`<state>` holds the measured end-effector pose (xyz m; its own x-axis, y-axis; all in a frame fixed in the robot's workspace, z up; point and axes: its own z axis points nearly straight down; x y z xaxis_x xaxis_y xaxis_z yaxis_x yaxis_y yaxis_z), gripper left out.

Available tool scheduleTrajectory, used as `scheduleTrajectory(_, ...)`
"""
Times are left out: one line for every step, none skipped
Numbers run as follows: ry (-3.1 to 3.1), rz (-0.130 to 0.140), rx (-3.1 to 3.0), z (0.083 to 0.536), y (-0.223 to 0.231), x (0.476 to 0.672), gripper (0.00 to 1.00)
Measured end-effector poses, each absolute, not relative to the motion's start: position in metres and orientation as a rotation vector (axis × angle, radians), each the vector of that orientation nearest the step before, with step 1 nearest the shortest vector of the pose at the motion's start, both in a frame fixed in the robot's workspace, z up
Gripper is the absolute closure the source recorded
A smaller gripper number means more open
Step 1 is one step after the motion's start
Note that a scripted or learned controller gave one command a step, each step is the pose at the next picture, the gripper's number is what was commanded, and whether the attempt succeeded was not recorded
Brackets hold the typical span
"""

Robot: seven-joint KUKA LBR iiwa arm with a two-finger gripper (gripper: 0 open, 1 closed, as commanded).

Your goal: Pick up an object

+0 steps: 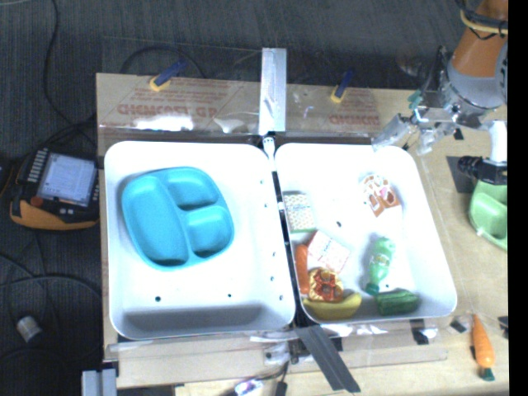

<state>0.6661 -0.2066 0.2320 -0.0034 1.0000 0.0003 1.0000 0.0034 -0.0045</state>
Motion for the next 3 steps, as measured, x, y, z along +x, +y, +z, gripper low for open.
scheduleTrajectory(-2.155,0.005,-2.283,0.096,-0.198,0.624,0.00)
scheduleTrajectory(-2.155,0.009,-2.277,0.102,-0.198,0.624,1.00)
scheduleTrajectory(-1.876,0.009,-2.513,0.184,-0.134,0.592,1.00)
